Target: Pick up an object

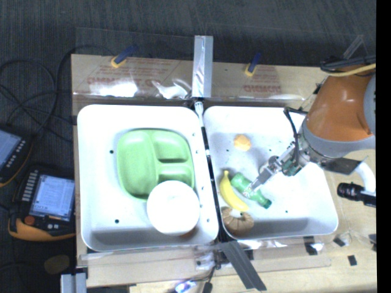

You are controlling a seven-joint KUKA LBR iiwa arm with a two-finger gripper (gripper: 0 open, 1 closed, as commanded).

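Note:
In the right bin lie a yellow banana, a green bottle, a small orange ball and a brown round thing at the front left corner. My gripper reaches in from the right and its tips sit right on the green bottle, just right of the banana. The bottle lies flat on the bin floor, partly covered by the fingers.
The left bin bears a green divided tray and a white round lid or bowl overlapping the tray's front. A ridge separates the two bins. The arm's orange band hangs over the right bin's far right side.

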